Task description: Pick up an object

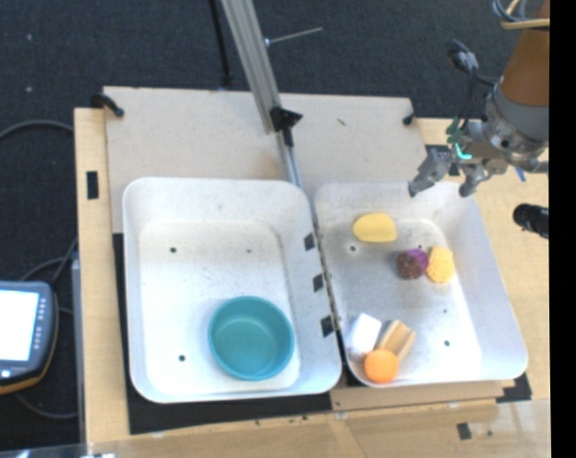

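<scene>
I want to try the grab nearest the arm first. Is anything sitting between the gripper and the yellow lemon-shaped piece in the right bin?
Nothing visible does. The two-finger gripper, fingers open, hangs over the right white bin's far rim; the yellow lemon-shaped piece lies apart on bare floor. The purple lump lies further toward the camera.

We see the arm (526,74) cut off by the right edge, and the tablet (11,337) at the left runs out of frame too. The purple object (412,263) is too small and blurred for us to identify, and the surface (221,432) is clipped along the bottom.
</scene>
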Robot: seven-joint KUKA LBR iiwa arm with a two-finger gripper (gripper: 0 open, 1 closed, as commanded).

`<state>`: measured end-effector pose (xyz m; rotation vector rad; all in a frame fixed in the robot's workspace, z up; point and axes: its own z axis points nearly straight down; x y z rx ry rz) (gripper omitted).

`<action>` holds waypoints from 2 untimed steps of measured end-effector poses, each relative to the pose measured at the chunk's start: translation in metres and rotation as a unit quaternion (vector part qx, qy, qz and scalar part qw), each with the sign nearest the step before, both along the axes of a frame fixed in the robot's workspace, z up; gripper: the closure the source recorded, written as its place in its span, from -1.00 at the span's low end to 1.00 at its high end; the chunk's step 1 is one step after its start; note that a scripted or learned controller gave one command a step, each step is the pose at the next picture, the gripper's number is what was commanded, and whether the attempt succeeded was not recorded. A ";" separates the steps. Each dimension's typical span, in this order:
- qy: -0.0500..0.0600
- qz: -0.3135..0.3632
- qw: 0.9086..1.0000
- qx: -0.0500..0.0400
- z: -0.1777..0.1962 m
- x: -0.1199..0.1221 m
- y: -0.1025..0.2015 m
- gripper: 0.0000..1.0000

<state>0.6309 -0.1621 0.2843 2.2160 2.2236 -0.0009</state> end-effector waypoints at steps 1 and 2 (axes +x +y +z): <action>0.002 -0.002 1.000 0.000 -0.056 0.004 -0.010 -1.00; 0.002 -0.002 1.000 0.000 -0.098 0.004 -0.012 -1.00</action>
